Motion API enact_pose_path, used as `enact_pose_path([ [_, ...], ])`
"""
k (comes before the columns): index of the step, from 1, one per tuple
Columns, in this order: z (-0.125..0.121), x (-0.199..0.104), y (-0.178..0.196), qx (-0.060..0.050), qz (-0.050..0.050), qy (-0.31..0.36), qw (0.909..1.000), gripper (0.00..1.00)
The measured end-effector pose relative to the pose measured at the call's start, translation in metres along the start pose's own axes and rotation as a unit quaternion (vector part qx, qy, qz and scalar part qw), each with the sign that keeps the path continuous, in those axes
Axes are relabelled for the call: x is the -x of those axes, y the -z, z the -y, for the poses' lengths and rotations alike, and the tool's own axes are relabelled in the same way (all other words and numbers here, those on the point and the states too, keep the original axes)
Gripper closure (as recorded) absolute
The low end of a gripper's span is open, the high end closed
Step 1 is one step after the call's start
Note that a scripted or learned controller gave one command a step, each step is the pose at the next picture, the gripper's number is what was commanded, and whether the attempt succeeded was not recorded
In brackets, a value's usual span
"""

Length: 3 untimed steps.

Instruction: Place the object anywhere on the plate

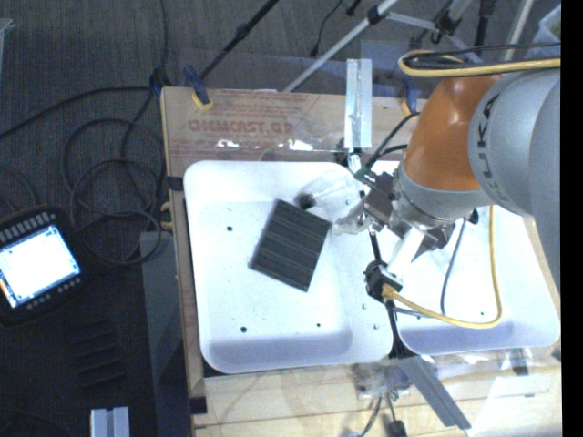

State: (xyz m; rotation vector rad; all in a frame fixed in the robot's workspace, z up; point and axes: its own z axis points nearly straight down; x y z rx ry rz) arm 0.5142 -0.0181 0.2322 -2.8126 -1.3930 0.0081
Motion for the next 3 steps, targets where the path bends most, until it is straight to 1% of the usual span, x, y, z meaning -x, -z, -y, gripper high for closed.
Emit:
enact_pose_path([
  [1, 0.057, -0.024, 0.014, 0.000, 0.000, 0.202, 0.9794, 0.00],
  [2, 0.052, -0.112, 0.026, 0.001, 0.000, 0.166, 0.9862, 0.00],
  [3, 0.059, -0.169, -0.049, 0.001, 0.000, 0.429, 0.9032, 0.00],
])
